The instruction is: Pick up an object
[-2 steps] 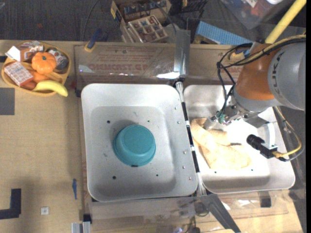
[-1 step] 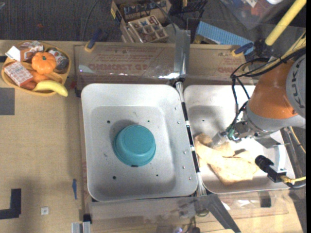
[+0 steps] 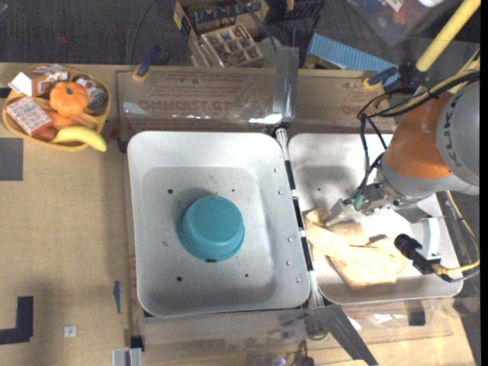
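The claw [image 3: 352, 205] is low in the right bin [image 3: 328, 155], tilted down toward the view's left, its tip at the upper left edge of a pale tan cloth [image 3: 364, 264]. It looks to be touching that edge or just above it; I cannot tell which, and I cannot tell whether the claw is open or closed. Nothing is seen lifted in it.

The cloth lies flat and rumpled on the bin floor, spreading from right under the claw down toward the near wall and out to both sides below it. One corner reaches the wall that this bin shares with its neighbour.

Behind the claw, up and to the view's right, the arm [image 3: 419, 147] rises with its orange band over the bin's far right part.

Across the shared wall, to the view's left of the claw, the left bin [image 3: 152, 174] holds a teal bowl [image 3: 212, 227], upside down near the middle of the floor, well apart from the claw and clear of every wall.

Far off to the upper left of the claw, past both bins, a basket [image 3: 11, 119] sits on the bench [image 3: 61, 227] with a pumpkin [image 3: 69, 97] in it and a banana [image 3: 80, 136] at its near rim.
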